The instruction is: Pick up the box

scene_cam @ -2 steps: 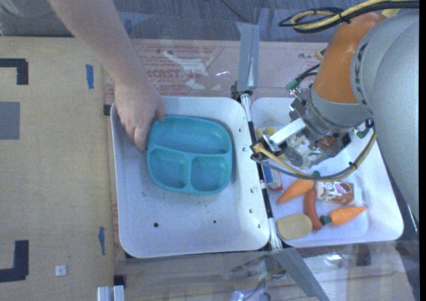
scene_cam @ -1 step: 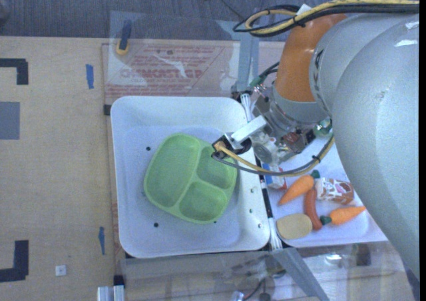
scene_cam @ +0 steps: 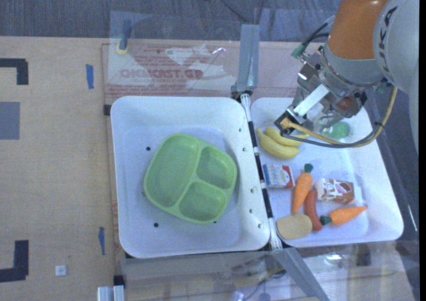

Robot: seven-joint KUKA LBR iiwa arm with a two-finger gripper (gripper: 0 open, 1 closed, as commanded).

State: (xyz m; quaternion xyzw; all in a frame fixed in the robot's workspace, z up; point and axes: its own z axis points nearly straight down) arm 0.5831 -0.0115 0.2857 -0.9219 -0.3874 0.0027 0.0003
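The tabletop (scene_cam: 53, 160) carries two white bins side by side. The left bin (scene_cam: 133, 120) holds a green divided plate (scene_cam: 191, 178). The arm (scene_cam: 373, 20) reaches in from the right over the far part of the right bin (scene_cam: 389, 216). Its end effector (scene_cam: 291, 122) hovers just above the banana (scene_cam: 278, 144); whether it is spread or pressed together cannot be told. The box (scene_cam: 277, 176) lies near the bin's left wall, beside a carrot (scene_cam: 301, 189), apart from the end effector.

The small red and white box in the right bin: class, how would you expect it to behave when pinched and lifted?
The small box lies flat, so it probably won't roll or tip. It looks like a light toy carton, likely stiff. It sits close to the bin wall and a carrot, which may crowd a grasp.
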